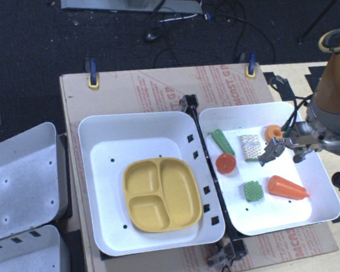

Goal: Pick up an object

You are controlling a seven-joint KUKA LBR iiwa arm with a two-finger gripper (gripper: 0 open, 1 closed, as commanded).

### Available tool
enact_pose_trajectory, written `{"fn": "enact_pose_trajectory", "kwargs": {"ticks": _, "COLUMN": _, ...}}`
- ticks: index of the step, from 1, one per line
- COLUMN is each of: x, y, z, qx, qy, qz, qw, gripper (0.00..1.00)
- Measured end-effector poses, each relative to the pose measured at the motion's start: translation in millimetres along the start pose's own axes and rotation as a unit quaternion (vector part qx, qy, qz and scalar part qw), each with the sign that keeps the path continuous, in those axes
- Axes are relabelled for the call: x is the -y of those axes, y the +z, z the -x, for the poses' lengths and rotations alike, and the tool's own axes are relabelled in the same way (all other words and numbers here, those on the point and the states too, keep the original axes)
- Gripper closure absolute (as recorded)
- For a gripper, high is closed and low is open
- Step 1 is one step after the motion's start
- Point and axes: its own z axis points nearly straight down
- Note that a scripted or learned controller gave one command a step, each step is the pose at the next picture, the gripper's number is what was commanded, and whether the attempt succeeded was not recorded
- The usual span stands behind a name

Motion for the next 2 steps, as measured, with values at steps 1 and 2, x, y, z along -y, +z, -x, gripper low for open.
{"fn": "enact_pose_trajectory", "kwargs": {"ticks": 1, "x": -2, "y": -5, "z": 0, "qx": 0.001, "qy": -0.001, "qz": 0.005, "qw": 1.0000, "gripper": 0.00}}
{"fn": "enact_pose_trajectory", "kwargs": {"ticks": 2, "x": -2, "y": 58, "z": 4, "qx": 0.000, "qy": 0.000, "qz": 0.002, "qw": 1.0000, "gripper": 0.00}}
